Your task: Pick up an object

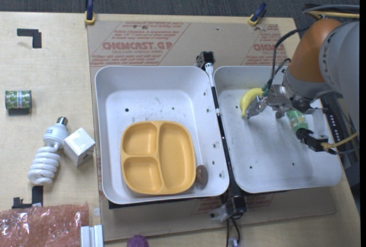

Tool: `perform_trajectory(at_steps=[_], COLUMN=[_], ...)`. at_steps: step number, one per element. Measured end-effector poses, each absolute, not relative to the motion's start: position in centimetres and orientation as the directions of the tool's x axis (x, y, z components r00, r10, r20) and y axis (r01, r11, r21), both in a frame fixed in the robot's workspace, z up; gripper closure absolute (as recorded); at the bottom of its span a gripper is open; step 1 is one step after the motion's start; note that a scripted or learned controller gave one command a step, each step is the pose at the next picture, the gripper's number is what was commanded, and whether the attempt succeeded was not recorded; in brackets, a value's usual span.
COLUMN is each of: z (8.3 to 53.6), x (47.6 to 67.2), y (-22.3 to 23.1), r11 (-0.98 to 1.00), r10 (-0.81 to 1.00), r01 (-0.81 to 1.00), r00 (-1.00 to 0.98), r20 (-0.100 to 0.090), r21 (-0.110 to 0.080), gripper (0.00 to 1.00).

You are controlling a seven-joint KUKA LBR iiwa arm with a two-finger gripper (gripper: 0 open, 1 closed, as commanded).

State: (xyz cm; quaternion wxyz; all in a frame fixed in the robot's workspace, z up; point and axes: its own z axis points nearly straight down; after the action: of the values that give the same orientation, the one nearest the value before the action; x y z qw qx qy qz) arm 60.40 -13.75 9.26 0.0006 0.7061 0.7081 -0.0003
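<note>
Banana (249, 99), yellow and curved, lies in the right bin (269, 174) toward its ten-o'clock corner, near the far wall and well away from the bin's bare middle. From the banana's three o'clock comes the gripper (255, 111), its metal fingers reaching down to the fruit's lower end; whether they stand wide, narrow, or actually clasp the banana cannot be told, since the wrist hardware hides the gap. Behind the gripper, at about three o'clock, sits the grey arm (337, 63) with its orange band (310, 51), cables looping off it. A green-tinted bottle-like item (296, 120) lies under the wrist, at the banana's four o'clock; its exact kind is unclear.

The left bin (148, 83) holds a yellow divided plate (158, 156) with three compartments, placed toward the bin's six-o'clock side. A small brown rounded object (202, 175) rests just beside the plate's rim at its four o'clock.

Outside the bins, at nine o'clock on the bench (46, 80), are a spiral light bulb (47, 153), a small white box (79, 146) touching or just beside the bulb's base, and a green-labelled can (18, 100) lying on its side farther toward ten o'clock. A reddish speckled sheet (43, 226) fills the seven-o'clock corner. Two blue clamps (90, 8) pin the brown backing board (143, 40) along its twelve-o'clock edge.
</note>
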Motion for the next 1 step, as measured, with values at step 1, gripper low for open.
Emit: perform_trajectory(at_steps=[1], z=[10.25], x=[60.44], y=[-13.76], r11=[0.005], r10=[1.000], r01=[1.000], r00=[-0.005], r20=[-0.003], r21=[0.001], gripper=[1.00])
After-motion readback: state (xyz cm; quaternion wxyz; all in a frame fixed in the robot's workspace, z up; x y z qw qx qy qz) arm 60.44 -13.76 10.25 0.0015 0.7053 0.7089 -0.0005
